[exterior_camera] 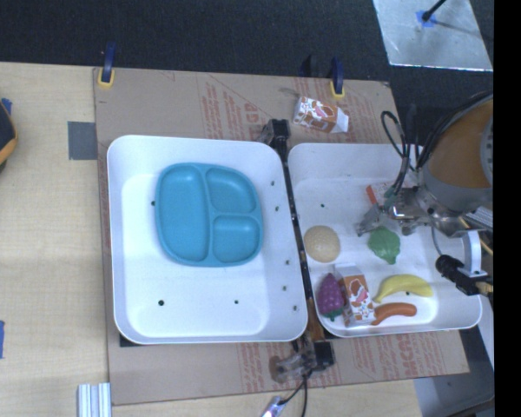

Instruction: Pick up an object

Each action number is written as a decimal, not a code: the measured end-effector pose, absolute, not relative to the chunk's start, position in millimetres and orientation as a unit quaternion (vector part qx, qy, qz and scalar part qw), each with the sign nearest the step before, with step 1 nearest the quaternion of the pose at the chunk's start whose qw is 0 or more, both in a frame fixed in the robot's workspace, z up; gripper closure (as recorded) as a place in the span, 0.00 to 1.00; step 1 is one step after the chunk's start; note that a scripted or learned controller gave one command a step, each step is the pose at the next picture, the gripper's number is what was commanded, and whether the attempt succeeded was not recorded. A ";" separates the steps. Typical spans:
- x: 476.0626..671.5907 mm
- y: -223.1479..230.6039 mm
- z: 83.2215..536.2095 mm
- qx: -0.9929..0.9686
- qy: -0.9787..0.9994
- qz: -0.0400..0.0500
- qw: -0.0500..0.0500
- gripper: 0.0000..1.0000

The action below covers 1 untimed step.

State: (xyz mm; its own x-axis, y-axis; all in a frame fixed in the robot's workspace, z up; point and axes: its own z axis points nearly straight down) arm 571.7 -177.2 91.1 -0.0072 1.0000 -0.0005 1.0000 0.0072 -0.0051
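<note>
Left bin (130, 315): we see a blue divided plate (209, 214) lying in its upper half.
Right bin (330, 168): we find a tan ball (322, 243), purple grapes (331, 294), a small carton (357, 296), a banana (405, 287), a red sausage (394, 311) and a green vegetable (384, 245).
Arm (456, 159): we see it over the right bin's right side, its gripper (387, 216) just above the green vegetable.
Counter (35, 259): another small packet (321, 115) lies beyond the bins.
</note>
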 end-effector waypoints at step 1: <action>572.1 -178.2 101.9 -0.704 -0.710 0.002 0.001 1.00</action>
State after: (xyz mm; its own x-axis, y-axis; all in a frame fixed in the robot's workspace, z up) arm 572.1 -178.2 101.9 -0.0095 1.0000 -0.0014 0.9999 0.0095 -0.0055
